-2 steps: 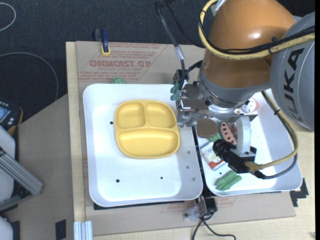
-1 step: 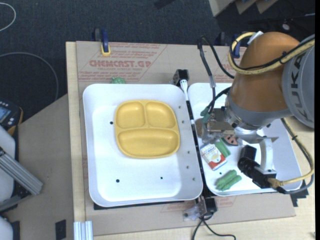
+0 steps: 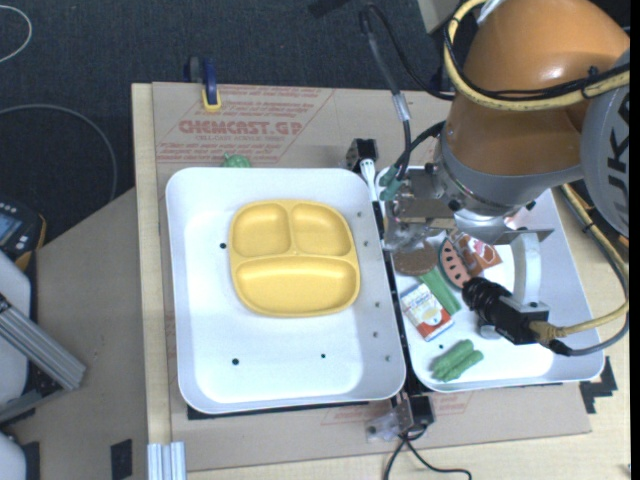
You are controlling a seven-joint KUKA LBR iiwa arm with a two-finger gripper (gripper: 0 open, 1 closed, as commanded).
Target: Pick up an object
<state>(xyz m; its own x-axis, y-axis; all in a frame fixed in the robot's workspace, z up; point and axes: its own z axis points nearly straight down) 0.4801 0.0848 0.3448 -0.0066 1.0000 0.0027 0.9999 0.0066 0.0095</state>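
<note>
White plastic, two shallow bins side by side on the table (image 3: 160, 168). Left bin (image 3: 200, 348) carries a yellow divided tray (image 3: 294, 257), centred slightly toward 12 o'clock, apart from every wall; nothing else loose in there.

Right bin (image 3: 575, 268) holds the pick candidates, bunched against the shared wall at its 9 o'clock side, probably because that's where the arm works. Green pod-shaped piece (image 3: 455, 360) lies at 6 o'clock near the front rim. Small red-and-white carton (image 3: 430, 316) sits just above it, touching a green bar (image 3: 440, 293). Brown round item (image 3: 412, 260) and a red-patterned piece (image 3: 470, 255) lie at 12 o'clock of the carton.

Arm (image 3: 530, 78) hangs over the right bin, hand (image 3: 415, 218) low above the brown item. Whether it's released or clenched: can't tell, wrist body blocks it. Nothing visibly gripped.

Table is a brown board with printed lettering, blue clamp (image 3: 210, 76) at 12 o'clock. Dark carpet (image 3: 80, 48) around, cables trailing.
</note>
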